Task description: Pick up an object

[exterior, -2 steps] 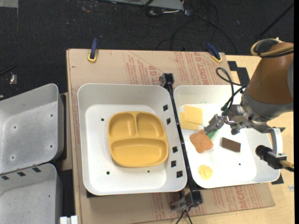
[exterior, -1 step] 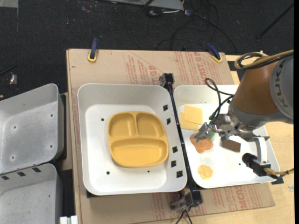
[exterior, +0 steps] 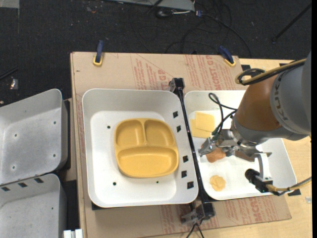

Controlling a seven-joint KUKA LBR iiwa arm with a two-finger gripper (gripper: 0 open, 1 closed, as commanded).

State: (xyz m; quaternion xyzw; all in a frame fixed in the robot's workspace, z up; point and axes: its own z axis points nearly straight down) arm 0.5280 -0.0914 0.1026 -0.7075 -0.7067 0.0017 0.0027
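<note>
In the right bin lie three small items: a pale yellow block at the far left, a brown-orange lump near the middle left, and a tan round piece near the front. My gripper is low in this bin, directly over the brown-orange lump and touching or almost touching it; the lump's upper part is hidden by the gripper. The grey arm with its orange band covers the right bin's middle.
The left bin holds a yellow divided plate. A black divider runs between the bins. Cables hang off the wrist over the right bin. Grey metal trays stand left of the bench.
</note>
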